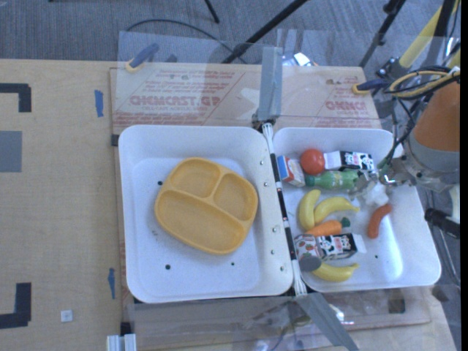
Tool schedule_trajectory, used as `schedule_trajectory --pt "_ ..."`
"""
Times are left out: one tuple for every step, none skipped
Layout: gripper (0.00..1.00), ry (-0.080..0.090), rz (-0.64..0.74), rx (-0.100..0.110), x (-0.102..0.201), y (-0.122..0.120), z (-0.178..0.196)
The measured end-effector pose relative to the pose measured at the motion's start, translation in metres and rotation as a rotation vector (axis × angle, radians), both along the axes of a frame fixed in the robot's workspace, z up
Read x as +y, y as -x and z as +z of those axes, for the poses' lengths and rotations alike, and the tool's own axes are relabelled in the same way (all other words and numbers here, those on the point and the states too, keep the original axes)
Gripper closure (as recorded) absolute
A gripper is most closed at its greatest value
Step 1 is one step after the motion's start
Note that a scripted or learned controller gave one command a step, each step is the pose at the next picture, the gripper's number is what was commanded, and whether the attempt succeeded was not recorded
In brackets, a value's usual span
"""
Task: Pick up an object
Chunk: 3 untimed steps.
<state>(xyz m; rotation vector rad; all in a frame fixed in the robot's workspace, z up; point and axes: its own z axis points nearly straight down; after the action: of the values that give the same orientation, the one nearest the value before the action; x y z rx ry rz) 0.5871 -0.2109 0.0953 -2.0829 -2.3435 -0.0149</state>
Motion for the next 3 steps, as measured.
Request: schedule_trajectory --pt "0.00 0.011 -0.139 0.063 0.0197 -0.0420 -0.0124" --pt "1.00 0.015 -0.142 0.041 0.0215 -0.0459 -0.0041" --pt "0.00 0.015 -0.142 0.041 0.0214 -0.0458 -0.0042"
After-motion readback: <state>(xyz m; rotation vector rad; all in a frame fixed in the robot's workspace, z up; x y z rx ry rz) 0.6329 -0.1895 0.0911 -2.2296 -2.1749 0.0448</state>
